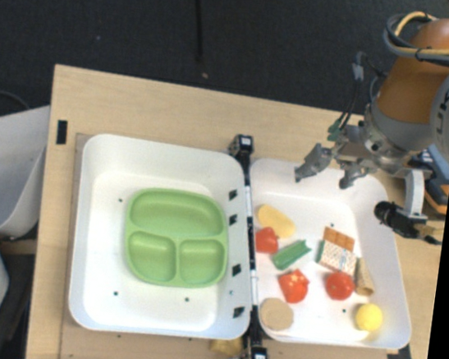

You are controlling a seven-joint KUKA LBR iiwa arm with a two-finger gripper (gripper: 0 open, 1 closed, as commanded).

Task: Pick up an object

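Note:
My gripper (328, 173) hangs open above the far edge of the right bin (400, 257), its two grey fingers spread apart with nothing between them. Below it in that bin lie several toy foods: a yellow piece (276, 220), a small red piece (266, 240), a green strip (290, 253), a red tomato-like piece (293, 286), another red piece (340, 285), a patterned orange-and-white block (336, 250), a yellow ball (368, 318) and a tan round disc (276, 314).
The left bin (94, 223) holds a green divided plate (176, 237). A black clip (241, 144) sits at the far end of the divider between the bins. The wooden bench (135, 104) surrounds both bins.

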